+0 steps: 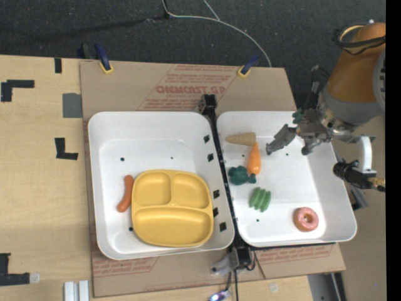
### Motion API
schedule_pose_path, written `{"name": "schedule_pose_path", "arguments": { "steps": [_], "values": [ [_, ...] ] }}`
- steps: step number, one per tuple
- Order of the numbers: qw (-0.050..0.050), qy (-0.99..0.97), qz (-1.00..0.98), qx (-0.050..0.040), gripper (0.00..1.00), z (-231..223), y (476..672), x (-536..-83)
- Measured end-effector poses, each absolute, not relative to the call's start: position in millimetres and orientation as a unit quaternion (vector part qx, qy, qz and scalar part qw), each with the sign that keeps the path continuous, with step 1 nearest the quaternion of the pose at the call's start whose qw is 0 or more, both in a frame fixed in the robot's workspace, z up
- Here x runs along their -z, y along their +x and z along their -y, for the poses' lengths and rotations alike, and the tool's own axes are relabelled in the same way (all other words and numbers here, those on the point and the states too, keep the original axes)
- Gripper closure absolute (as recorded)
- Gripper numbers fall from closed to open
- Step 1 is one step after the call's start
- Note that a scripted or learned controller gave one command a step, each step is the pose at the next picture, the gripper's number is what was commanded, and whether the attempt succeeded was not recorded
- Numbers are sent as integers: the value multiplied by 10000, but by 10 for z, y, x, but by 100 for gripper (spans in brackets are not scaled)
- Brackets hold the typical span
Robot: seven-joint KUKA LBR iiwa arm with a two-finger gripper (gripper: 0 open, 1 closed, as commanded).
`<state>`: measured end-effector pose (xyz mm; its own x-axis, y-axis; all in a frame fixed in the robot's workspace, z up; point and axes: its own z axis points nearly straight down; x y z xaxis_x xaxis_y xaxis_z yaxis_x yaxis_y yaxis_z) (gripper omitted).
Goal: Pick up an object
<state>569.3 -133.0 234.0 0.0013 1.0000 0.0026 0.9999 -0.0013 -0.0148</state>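
Camera view: slim orange carrot (254,158)

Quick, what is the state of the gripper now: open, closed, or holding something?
Gripper: open, holding nothing, above the right bin near its far edge.

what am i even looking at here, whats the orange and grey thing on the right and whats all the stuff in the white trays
It is one photo from a camera fixed above a workbench, looking down at a slant. The orange and grey thing is a robot arm reaching in from the right. Its claw, with its two fingers spread open and nothing between them, hovers over the right bin.

That bin holds toy food: a carrot, a tan cone-shaped piece, a dark green piece, a light green ridged piece and a pink donut.

The left bin holds a yellow divided plate with a small orange sausage-shaped piece beside it.
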Motion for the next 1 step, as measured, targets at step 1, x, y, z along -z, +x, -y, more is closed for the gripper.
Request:
{"name": "schedule_pose_path", "arguments": {
  "steps": [1],
  "values": [
    [13, -7064, 7079, -9, 0, 1326, 5716, -2403]
  ]
}}
